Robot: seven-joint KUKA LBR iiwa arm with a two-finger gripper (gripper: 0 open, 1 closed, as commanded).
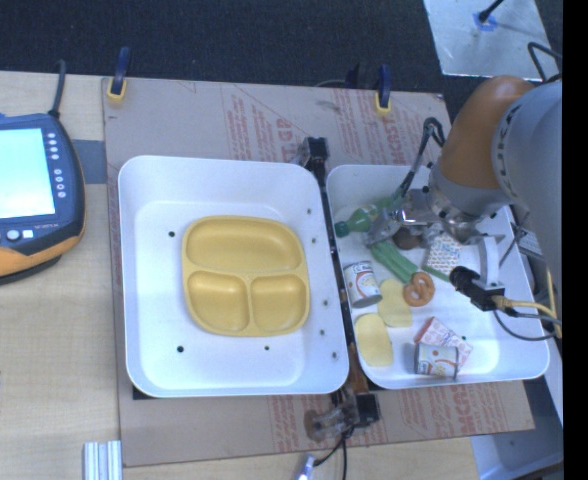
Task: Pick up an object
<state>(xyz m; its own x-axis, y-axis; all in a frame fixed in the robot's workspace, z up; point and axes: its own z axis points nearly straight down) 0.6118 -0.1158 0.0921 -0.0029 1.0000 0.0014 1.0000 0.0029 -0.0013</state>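
Clamp hardware [339, 418] sits at the near edge of the bench, just below the gap between the two bins. Left bin [144, 268] carries a yellow divided tray [244, 273]. Right bin [519, 363] holds the clutter: small carton [440, 348] near the front, two pale yellow blocks [374, 338], a can [360, 282], a pretzel-like ring [420, 289], a green stick [394, 260], a green bottle-like item [366, 218] toward the back.

Gripper [406, 230] is low over the back of the right bin, in among the green items and a dark piece. Whether the fingers are spread or closed cannot be told; wrist and mounting hide them. No object is visibly held.

Risks, as judged:
- Items lie touching or overlapping here, so the fingers may straddle two things and lift neither.
- Green stick is slim and possibly round; it could roll out of a pinch.
- Closeness to the bin's left wall may block a finger.
- Trailing cable [519, 308] over the bin could snag clutter.
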